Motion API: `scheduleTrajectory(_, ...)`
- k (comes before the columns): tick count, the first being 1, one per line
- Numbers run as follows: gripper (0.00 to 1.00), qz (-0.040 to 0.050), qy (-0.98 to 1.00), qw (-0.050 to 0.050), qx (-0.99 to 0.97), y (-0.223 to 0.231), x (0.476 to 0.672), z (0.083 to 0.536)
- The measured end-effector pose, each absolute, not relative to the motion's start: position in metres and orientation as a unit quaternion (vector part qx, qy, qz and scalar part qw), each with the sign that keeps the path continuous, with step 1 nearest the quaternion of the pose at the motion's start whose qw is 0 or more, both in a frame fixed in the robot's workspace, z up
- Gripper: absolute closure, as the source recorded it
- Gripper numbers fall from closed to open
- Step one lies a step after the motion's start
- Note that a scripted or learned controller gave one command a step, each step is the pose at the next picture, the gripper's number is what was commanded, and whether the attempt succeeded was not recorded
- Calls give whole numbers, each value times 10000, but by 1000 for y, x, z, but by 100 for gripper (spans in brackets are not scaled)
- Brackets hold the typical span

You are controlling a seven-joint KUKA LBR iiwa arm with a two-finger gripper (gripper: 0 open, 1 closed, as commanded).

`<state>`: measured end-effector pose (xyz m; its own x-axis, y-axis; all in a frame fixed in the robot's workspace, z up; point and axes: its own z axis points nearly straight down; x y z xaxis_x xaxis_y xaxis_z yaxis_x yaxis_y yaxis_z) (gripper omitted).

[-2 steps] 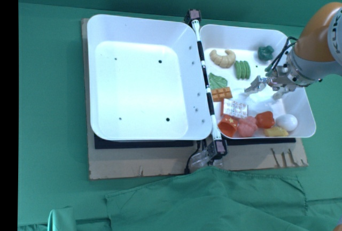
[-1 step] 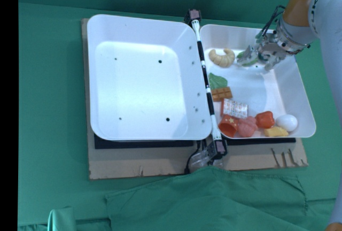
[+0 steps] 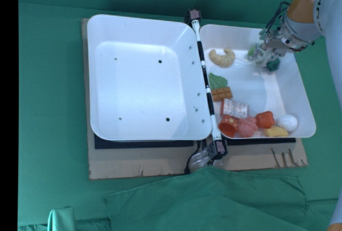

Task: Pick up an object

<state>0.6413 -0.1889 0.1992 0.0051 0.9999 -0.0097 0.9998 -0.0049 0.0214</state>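
Green toy pieces (image 3: 273,64) lie in the far right corner of the right bin (image 3: 299,97), directly under the pincer (image 3: 264,56). They look light, rigid and smooth; grip across the narrowest part. Pincer state: cannot tell.

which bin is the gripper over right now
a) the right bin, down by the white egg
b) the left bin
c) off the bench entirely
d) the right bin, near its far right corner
d: the gripper is low in the far right corner of the right bin, beside a green object, across from the croissant and far from the egg.
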Motion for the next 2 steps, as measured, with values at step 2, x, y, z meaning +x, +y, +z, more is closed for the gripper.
scheduleTrajectory(2,100,36,7063,81,7079,-186,570,294)
